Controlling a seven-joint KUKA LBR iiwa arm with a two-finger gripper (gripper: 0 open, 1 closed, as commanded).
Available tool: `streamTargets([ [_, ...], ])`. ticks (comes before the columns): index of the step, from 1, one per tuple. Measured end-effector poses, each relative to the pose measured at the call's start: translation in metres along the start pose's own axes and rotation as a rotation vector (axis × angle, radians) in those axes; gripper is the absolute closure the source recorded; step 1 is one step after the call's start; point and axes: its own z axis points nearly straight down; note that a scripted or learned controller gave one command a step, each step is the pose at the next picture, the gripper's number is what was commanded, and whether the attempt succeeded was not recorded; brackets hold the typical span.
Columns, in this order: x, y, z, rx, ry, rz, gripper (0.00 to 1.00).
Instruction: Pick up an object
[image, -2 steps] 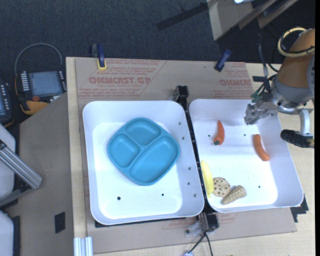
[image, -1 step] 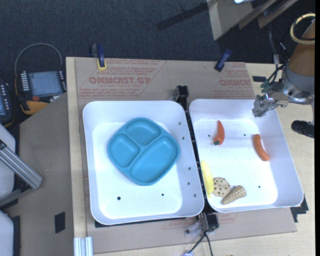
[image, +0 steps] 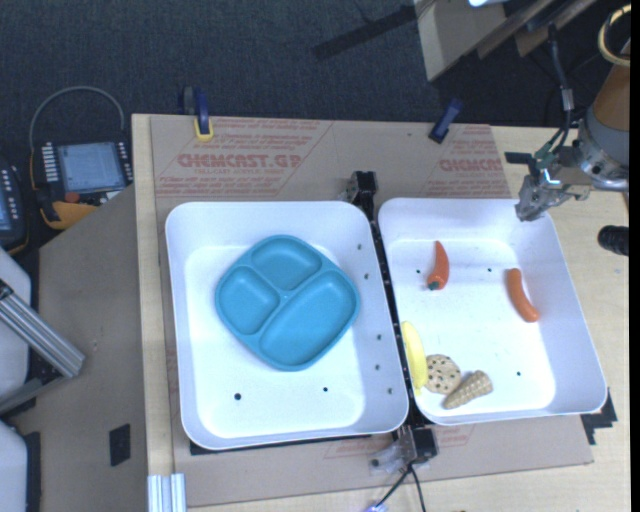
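The gripper (image: 530, 203) is held over the right bin's (image: 570, 330) far corner; jaw state cannot be told; a descent toward the sausage (image: 521, 295) is needed

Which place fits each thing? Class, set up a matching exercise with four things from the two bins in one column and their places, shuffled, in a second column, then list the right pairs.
Things
1. plate
2. carrot
3. sausage
4. cone

Places
A. right bin, near its front edge, beside the cookie
B. right bin, toward its right side
C. left bin, in the middle
D. right bin, upper left part

Pairs: 1-C, 2-D, 3-B, 4-A
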Motion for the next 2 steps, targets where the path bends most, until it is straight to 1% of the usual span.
streamTargets([
  [1, 0.056, -0.004, -0.012, 0.006, 0.005, -0.005, 1.0],
  [2, 0.112, -0.012, -0.021, 0.008, 0.006, -0.006, 1.0],
])
